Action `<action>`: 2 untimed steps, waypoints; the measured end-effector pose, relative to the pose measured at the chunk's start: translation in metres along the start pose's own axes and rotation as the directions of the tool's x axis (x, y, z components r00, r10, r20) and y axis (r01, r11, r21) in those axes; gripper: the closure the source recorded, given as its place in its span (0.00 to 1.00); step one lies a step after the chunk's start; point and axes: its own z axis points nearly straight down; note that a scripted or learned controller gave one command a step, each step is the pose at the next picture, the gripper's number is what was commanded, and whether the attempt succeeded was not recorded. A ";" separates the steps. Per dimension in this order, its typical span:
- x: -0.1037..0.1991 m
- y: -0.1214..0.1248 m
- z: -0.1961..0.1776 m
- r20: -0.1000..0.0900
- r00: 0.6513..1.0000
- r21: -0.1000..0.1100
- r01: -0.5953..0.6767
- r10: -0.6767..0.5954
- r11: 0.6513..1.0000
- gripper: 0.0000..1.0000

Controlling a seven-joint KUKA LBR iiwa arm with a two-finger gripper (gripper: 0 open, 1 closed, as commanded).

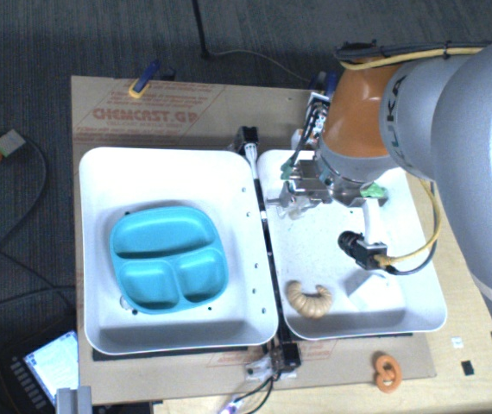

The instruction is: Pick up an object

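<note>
A wooden bench top (186,115), stamped with faded red lettering, fills the centre of the frame over dark grey carpet (73,24). A black cable (201,24) runs down from the top edge to the board. At far left, a small grey and orange block (6,144) lies on the floor among looping dark cables (4,231).

Tan croissant (310,300) (curled) in right bin (419,317)

Glossy plastic tray (169,258) — matt bins (168,166)
</note>
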 end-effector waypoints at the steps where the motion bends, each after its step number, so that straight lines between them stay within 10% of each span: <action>1: 0.055 -0.078 -0.031 0.000 1.000 0.002 0.000 0.000 1.000 1.00; 2: 0.059 -0.096 -0.037 0.000 1.000 0.001 -0.001 0.001 1.000 1.00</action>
